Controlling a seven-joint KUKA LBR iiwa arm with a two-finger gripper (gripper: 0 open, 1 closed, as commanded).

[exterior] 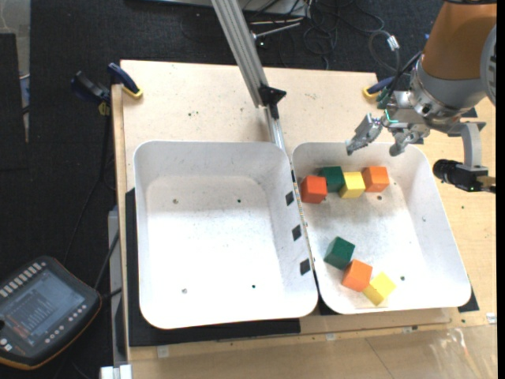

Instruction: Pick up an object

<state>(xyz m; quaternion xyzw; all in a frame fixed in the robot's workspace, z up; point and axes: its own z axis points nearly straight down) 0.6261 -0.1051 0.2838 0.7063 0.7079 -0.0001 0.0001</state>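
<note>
we log seven blocks in the right bin (442, 235): a far row of orange (314, 188), green (331, 178), yellow (352, 184), orange (375, 178); near cluster green (339, 253), orange (357, 275), yellow (379, 287).

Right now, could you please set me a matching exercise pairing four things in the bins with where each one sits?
Things:
1. gripper
2. red block
3. yellow block of the near cluster
4. left bin

Places:
A. left end of the four-block row in the right bin
B. above the far rim of the right bin, open, holding nothing
C. nearest the right bin's front edge, touching an orange block
D. beside the right bin, on its left in this view

Pairs: 1-B, 2-A, 3-C, 4-D
</note>
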